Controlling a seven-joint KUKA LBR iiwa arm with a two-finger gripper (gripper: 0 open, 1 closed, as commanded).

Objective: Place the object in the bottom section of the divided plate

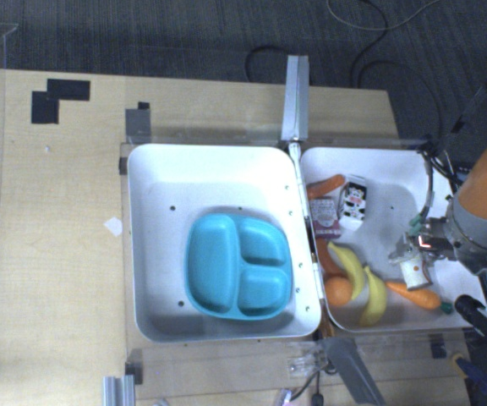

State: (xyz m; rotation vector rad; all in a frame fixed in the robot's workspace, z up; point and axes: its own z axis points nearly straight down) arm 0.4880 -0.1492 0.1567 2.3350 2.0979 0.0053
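While the blue divided plate [239,266] in the left bin [155,227] has nothing in any of its three sections, the task looks barely begun: no object has reached the plate, and picking, carrying across and setting down in the bottom section all seem left to do. Every candidate object lies in the right bin [396,184]. The arm reaches in from the right, and its gripper [414,259] sits low over the right-hand side of that bin, just above the carrot [418,295]. Wires and white fittings clutter the gripper, so I cannot tell how it is set, and I see nothing clearly held.

Counted, there are two white bins side by side on the worktop [49,227] and one divided plate. In the right bin I make out two bananas [363,282] lying together, one orange [338,290] touching them, one carrot near the lower edge, one reddish sausage-like piece [326,184] near the top left, and two small printed packets [353,201], one white and one darker [325,214]. Which of these is meant to be moved I cannot say.
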